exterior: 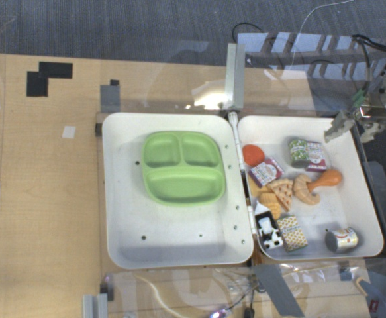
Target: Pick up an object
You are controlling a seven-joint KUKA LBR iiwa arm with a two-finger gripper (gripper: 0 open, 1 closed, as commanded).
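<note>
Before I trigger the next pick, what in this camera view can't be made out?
- Gripper: at the right bin's far right corner, too blurred to read its state; the arm is cut off by the frame edge.
- Purple packet and green packet: print too small to read.
- Orange crackers: overlapping, count unclear.
- Silver can: label unreadable.

Robotics lab, wooden bench [40,197], two white bins [123,244], cables [325,8], grey carpet [113,12]

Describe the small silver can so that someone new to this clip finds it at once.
Start at the right white bin, the one crowded with toy food. Look to its near right corner, where the silver can lies on its side, apart from the pile. It is the only shiny metal item there.
</note>
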